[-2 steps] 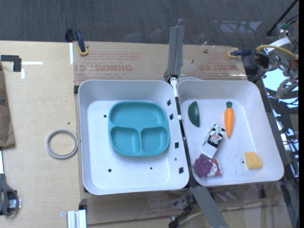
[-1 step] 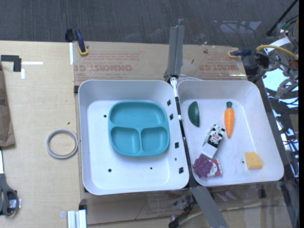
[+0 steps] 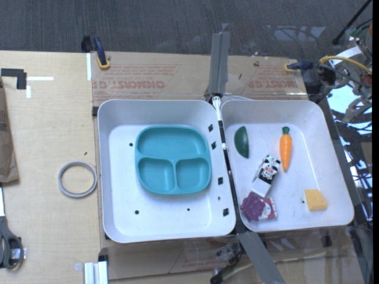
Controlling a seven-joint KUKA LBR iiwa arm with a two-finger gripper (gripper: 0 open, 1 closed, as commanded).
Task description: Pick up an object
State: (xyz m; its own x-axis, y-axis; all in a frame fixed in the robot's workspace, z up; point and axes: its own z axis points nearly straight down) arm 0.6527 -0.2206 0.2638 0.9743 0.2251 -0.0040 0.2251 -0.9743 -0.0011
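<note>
Right bin (image 3: 331,158): here sit all the candidates, five small things spread well apart on the white floor.
Carrot (image 3: 286,148): a toy, lying lengthwise near the bin's middle, green top pointing away; it looks like hard, light plastic, probably smooth, so the thick orange body just below the stalk is the place to pinch.
Green piece (image 3: 241,141): a dark leaf or pod shape near the dividing wall; low and rounded, likely to slip out of a squeeze.
Cow-print carton (image 3: 267,174): small, boxy, lying tilted; flat sides should take a grip well, and it looks light.
Purple grapes card (image 3: 259,207): at the near-left corner, just beside the carton; flat and thin, a hard lift off the floor.
Yellow block (image 3: 315,200): sponge-like, near the right wall; probably soft and forgiving, a squeeze across its short sides would suit.
Left bin (image 3: 112,176): holds a teal divided plate (image 3: 174,160), too wide to pinch.
Surface: a grey ring (image 3: 77,178) lies outside the bins at left.
Jaws: their state cannot be told from this view.
Best bet: the carrot or the yellow block.
</note>
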